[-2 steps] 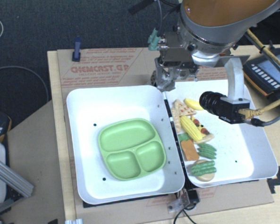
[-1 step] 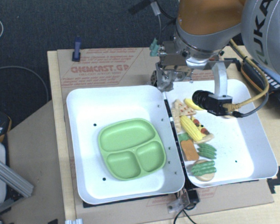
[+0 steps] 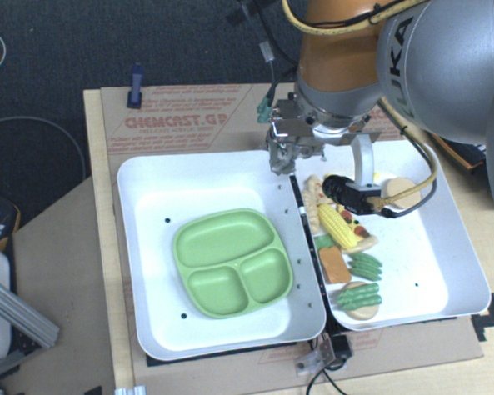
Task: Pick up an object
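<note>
The gripper (image 3: 290,158), its grasp impossible to read, hovers at the frame's upper centre above the toy food (image 3: 342,228) heaped right of centre, apparently lining up a descent onto one piece.

Your count of what sits on the bench:
You have two white bins (image 3: 141,241), one green divided plate (image 3: 232,261), one corn cob (image 3: 338,224), two green bean pods (image 3: 365,265), and one orange block (image 3: 335,267).
</note>
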`<action>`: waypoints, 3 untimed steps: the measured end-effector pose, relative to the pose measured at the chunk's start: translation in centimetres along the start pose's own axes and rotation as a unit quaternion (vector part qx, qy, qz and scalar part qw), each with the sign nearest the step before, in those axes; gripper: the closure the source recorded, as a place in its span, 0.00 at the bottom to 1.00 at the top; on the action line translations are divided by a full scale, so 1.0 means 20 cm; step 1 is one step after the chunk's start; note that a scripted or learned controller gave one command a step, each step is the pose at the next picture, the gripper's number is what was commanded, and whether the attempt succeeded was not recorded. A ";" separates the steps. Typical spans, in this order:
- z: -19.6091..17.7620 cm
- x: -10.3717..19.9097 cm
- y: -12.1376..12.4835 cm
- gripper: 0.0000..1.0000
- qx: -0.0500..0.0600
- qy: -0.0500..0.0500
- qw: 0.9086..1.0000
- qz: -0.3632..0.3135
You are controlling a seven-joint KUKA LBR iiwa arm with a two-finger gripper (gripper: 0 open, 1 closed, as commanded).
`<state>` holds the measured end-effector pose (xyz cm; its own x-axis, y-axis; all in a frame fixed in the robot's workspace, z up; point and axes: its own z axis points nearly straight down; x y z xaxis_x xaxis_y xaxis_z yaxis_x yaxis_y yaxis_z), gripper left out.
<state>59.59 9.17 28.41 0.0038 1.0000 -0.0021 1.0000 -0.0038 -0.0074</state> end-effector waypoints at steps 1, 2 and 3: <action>0.41 0.16 -0.31 1.00 0.004 0.001 1.000 -0.003; -0.38 0.08 -0.54 1.00 -0.007 0.002 1.000 -0.002; -0.60 0.45 -0.59 1.00 -0.006 0.002 1.000 -0.004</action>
<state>47.92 18.22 40.54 -0.0038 1.0000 0.0017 1.0000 0.0038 0.0045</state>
